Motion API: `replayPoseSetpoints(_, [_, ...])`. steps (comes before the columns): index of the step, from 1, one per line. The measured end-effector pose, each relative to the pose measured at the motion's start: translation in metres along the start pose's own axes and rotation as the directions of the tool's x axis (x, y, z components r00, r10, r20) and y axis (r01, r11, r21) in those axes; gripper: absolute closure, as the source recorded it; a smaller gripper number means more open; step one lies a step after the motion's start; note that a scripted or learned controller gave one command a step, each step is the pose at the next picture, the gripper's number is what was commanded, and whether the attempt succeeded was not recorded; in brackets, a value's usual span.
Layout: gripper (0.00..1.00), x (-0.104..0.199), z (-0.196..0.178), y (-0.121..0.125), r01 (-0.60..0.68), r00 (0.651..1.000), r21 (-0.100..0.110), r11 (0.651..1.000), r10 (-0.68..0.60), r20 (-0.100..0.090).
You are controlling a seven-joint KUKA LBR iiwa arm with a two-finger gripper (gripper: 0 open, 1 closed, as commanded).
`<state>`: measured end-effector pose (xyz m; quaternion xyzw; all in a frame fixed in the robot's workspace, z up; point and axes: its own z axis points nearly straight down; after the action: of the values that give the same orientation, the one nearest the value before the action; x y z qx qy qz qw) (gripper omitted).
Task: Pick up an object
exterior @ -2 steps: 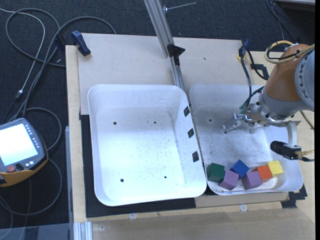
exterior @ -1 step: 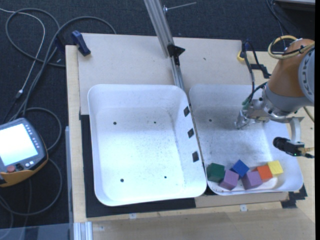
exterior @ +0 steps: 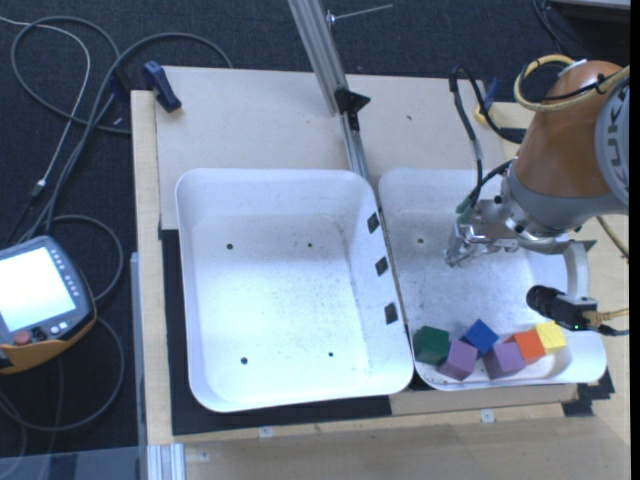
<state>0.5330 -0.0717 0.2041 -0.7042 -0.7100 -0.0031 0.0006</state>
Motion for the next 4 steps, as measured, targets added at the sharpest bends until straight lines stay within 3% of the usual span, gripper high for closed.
replayPoseSetpoints(1, [1.00,-0.046,0.056,-0.050,-0.014,1.000,0.013,1.000,0.014,0.003])
replayPoseSetpoints(2, [0.00,-0.044,0.053,-0.046,-0.008,1.000,0.003,1.000,0.008,0.005])
replayPoseSetpoints(3, [0.00,-0.018,0.107,-0.053,-0.007,1.000,0.006,1.000,0.007,0.003])
replayPoseSetpoints(4, [0.00,-0.141,0.103,-0.029,-0.014,1.000,0.000,1.000,0.014,0.012])
